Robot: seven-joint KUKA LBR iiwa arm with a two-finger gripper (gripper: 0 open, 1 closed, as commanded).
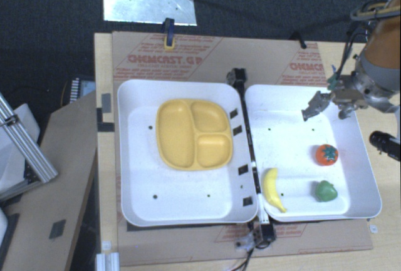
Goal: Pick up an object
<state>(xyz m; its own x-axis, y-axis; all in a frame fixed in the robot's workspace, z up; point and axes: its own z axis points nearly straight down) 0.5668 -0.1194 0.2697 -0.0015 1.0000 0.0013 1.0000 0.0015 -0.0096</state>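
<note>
Claw point(327, 104): spread open, gripping nothing, above right bin point(285, 138). Below it: tomato point(326, 154), green pepper point(325, 191); banana point(273, 189) lower-left. Yellow divided plate point(193, 134) far left. Arm cut off at frame edge.

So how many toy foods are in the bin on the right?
3. The tomato sits near the right wall, the green pepper just below it, and the banana lies by the bin's left edge.

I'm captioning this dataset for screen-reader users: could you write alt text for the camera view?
A robot gripper hovers over the right white bin, which holds a tomato, a green pepper and a banana. The left white bin holds a yellow divided plate.
</note>
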